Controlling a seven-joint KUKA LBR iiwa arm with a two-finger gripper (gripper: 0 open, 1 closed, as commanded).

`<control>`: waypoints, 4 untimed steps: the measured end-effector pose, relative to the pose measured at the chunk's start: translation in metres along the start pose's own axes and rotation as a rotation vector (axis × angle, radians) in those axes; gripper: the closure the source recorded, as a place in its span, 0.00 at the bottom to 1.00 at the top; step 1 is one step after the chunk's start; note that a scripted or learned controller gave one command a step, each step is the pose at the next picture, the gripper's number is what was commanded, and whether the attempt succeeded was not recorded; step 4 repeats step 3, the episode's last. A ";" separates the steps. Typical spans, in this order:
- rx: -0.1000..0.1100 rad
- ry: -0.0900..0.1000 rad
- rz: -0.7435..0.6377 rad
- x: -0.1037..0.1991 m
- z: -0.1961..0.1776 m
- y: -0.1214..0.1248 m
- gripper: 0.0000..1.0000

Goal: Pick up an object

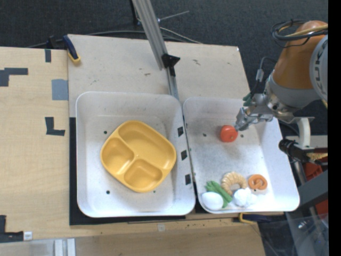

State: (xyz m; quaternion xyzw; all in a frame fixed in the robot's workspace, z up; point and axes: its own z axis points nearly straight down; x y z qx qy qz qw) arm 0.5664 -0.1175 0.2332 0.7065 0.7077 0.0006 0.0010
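Observation:
A small red tomato-like object lies in the upper middle of the right bin. My gripper hangs just to its upper right, fingertips close beside it, nothing seen between them. At the bin's front sit a white egg, a green piece, a tan shrimp-like piece, an orange ring and another white piece.
The left bin holds a yellow divided plate. A grey metal rail slants down from the top to the seam between the bins. The arm's orange band is at the right edge.

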 end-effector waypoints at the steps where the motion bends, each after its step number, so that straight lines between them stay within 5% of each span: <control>1: 0.003 0.003 -0.006 0.058 -0.008 0.010 1.00; 3: 0.003 0.003 -0.007 0.173 0.003 0.027 1.00; 4: 0.003 0.003 -0.007 0.173 0.003 0.027 1.00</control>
